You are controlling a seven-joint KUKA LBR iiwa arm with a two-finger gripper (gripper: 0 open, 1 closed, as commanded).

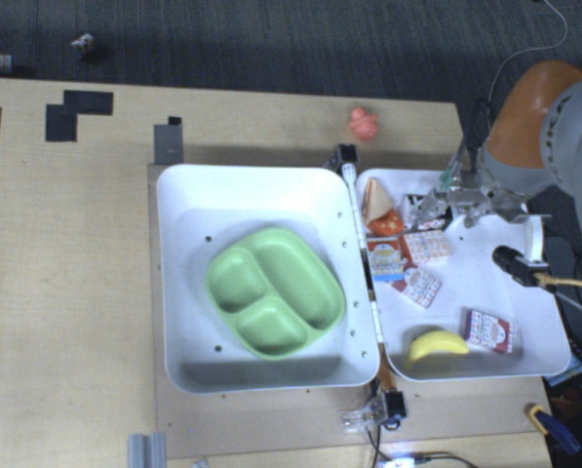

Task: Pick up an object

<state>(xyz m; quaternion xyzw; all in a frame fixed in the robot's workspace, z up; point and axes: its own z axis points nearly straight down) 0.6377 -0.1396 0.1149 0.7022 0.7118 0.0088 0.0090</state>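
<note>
Banana and cartons lie below claw.

In the right bin we find a yellow banana lying flat near the front wall, a red-and-white carton just beside it, two patterned white packets mid-bin, an orange-red packet against the left wall, and a tan wedge at the back.

Print on the packets is too small to read.
</note>
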